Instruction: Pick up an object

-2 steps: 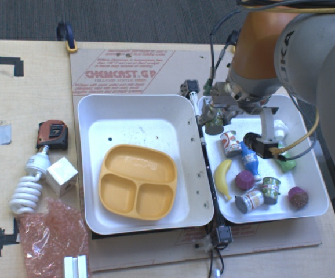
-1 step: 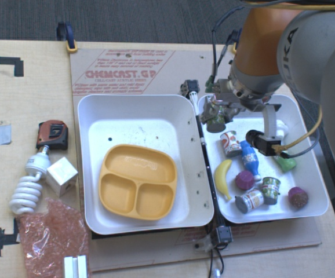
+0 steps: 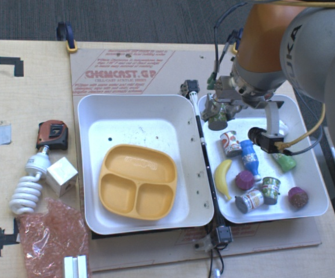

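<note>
- Dark grey carpet runs along the back, and below it a pale wooden bench (image 3: 28,39) carries two shallow white bins side by side.
- Left bin (image 3: 92,172): a yellow divided plate (image 3: 137,181) lies flat in it, three compartments facing up.
- Right bin (image 3: 309,204): here sits the clutter. A banana (image 3: 222,178) curves along the left wall, a small red-and-white can (image 3: 230,143) lies just above it, a blue bottle (image 3: 249,157) beside that.
- Lower down, a purple round fruit (image 3: 244,180), a can on its side (image 3: 250,201), a green-labelled can (image 3: 270,189), a dark red ball (image 3: 298,197) and a green piece (image 3: 286,162) near the right wall.
- The grey arm with its orange band (image 3: 266,22) leans in from the right, over the far end of the right bin.
- The gripper (image 3: 218,116) hangs low at the bin's upper left corner, just above the small can; whether it is spread or closed cannot be told, and nothing is seen held.
- Off to the left on the bench: a tape measure (image 3: 53,135), a spiral light bulb (image 3: 29,184), a white cube (image 3: 62,174) and a crumpled pink bag (image 3: 51,236).
</note>
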`<state>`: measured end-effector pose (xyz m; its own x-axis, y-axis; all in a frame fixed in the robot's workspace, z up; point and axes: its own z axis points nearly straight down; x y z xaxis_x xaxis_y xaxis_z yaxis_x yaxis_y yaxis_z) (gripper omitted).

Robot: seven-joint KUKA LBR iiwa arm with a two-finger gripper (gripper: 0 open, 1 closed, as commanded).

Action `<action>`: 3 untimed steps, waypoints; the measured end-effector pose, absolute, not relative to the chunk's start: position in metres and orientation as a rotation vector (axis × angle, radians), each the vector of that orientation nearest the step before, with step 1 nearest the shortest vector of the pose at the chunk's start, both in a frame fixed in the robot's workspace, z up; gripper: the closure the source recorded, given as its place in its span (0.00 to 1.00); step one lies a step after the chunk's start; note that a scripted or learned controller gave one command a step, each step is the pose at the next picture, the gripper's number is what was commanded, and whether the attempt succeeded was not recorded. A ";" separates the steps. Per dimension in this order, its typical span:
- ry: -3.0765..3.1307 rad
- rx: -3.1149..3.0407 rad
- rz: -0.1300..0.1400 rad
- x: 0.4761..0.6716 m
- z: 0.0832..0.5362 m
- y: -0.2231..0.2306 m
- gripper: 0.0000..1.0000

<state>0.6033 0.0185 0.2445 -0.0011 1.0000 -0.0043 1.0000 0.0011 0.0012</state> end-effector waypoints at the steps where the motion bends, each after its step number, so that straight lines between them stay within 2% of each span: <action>1: 2.224 2.220 -0.003 0.615 0.192 0.025 1.00; 3: 2.225 2.216 -0.005 0.616 0.211 0.023 1.00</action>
<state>0.6156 0.0233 0.2112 -0.0041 1.0000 -0.0028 1.0000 0.0041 -0.0016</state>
